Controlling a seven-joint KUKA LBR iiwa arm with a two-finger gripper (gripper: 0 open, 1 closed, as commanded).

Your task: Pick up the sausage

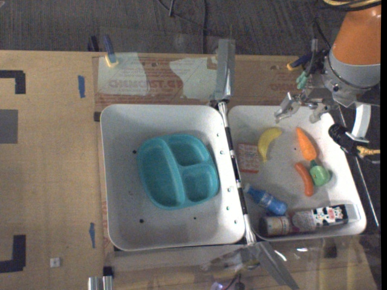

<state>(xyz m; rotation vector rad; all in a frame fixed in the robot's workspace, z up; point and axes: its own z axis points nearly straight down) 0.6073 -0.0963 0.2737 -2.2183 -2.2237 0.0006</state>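
The gripper (294,104) hangs open over the right bin's (357,192) far edge, grasping nothing. The sausage (304,179) lies near a carrot (306,144).

A teal divided plate (179,170) is seen in the left bin (115,125). Right of it, a banana (268,142), carrot (306,144), blue bottle (268,200) and can (277,225) are found.

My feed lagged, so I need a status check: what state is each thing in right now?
Hand: above right bin's far edge, nothing seen between its fingers.
Sausage: lying flat in right bin, ungrasped.
Carrot: lying flat, beside green piece.
Banana: lying flat.
Blue bottle: on its side.
Can: on its side.
Teal tray: upright in left bin.
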